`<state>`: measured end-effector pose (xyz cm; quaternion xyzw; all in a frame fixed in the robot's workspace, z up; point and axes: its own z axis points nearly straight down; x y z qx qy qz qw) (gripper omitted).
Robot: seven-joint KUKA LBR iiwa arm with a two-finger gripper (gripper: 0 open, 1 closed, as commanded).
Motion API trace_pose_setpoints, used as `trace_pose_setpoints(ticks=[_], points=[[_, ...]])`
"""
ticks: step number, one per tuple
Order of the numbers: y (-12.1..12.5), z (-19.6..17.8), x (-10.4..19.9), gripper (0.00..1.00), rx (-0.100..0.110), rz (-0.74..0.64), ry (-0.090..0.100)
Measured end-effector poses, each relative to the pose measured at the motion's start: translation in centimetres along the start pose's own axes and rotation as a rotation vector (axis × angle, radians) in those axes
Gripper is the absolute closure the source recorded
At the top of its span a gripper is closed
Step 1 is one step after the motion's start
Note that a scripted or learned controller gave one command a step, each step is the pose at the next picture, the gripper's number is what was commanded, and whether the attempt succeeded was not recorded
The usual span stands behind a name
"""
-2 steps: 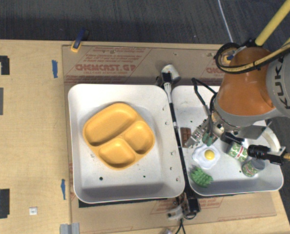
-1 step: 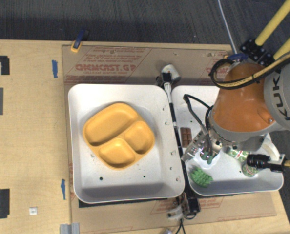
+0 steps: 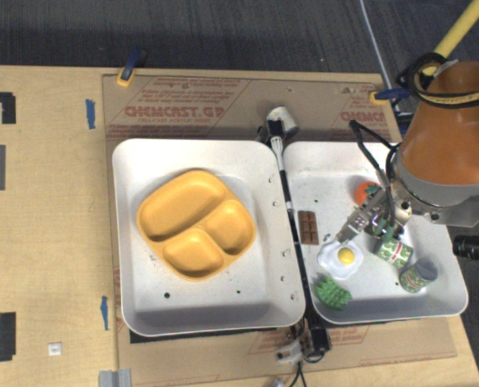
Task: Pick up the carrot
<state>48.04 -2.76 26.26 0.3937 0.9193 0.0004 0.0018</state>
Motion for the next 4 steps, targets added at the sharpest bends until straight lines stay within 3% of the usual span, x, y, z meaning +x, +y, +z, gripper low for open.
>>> trace_pose_setpoints(ticks=[1,2,3,4], points=[[0.0,7.8,0.3,1.00,0.003,0.089,0.003],[0.3,3.1,0.3,1.00,0.000,0.369,0.000],[0.3,7.8,0.5,1.00,0.003,0.204,0.004],[2.2,4.0,2.4,1.00,0.000,0.441,0.000]])
